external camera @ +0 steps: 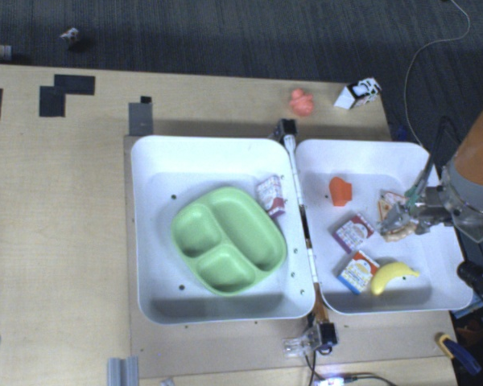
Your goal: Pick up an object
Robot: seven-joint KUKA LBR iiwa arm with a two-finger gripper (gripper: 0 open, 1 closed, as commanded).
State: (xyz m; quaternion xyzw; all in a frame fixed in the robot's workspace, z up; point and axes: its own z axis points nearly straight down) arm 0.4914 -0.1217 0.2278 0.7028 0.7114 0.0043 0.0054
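Reaching in from the right of the camera view, the arm (475, 175) has its gripper (402, 215) low over the right bin (362, 153), at a tan, crumpled-looking item (389, 205) near that bin's right-hand middle; whether the fingers are spread or pressed together I cannot tell, since they blur into the item beneath them, and nothing is plainly seen pinched between them; so I judge the step in hand to be the approach or the closing on a pick, not a lift.

Other candidates lie close by in the same bin: an orange piece (340, 190) toward the upper left; a small printed box (352, 233) just beside the gripper on its left; a second box (357, 273) touching a yellow banana (393, 277) near the lower edge; the left bin (153, 240) holds a green divided plate (228, 240) and a small packet (270, 195) at the plate's upper right.

The next move, as I read it, calls for a firm close on the tan item and a straight rise, so the neighbouring printed box is not dragged along; the right wall stands near the gripper, leaving little room that way; open floor shows toward the bin's upper middle; the ridge between the bins is well apart; outside, on the worktop (56, 215), a pink object (302, 101) sits beyond the bins.
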